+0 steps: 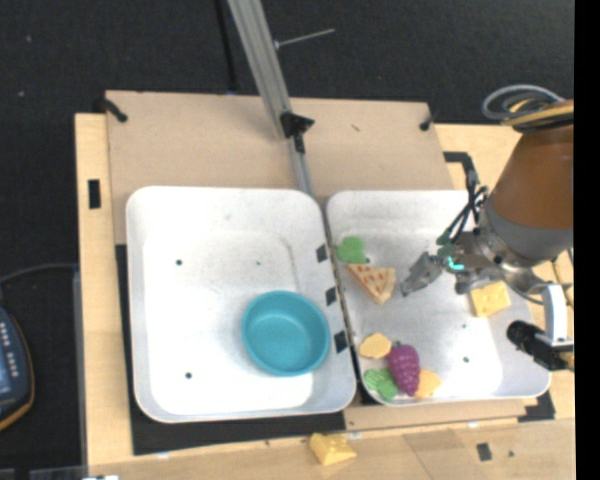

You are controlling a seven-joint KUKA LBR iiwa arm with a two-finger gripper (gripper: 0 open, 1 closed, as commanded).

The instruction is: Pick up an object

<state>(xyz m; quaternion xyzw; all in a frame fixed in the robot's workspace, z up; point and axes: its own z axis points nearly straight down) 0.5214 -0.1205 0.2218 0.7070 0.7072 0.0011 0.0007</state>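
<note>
**Single arm poised over the right bin, toy food scattered below**

Dark floor surrounds a pale wooden bench that carries 2 shallow white bins side by side. Left bin: holds 1 item, a teal bowl, standing upright toward its lower right corner. Right bin: holds several small toy foods. A green piece lies near the bin's left wall, and a tan, wedge-shaped piece lies just below it, touching or nearly touching. Along the lower left edge sits a cluster: a yellow piece, a purple grape bunch, a green piece and a small orange-yellow piece, packed close together. A yellow cheese-like block lies at the right side of this bin, just beside the arm's wrist. Another yellow wedge rests on the bench outside the bins, below their shared corner.

The arm enters from the right, orange band uppermost. Its gripper points left over the bare middle of the right bin, near the tan wedge but apart from it. Whether the jaws are spread or pressed together cannot be told; nothing is visible between them.
</note>
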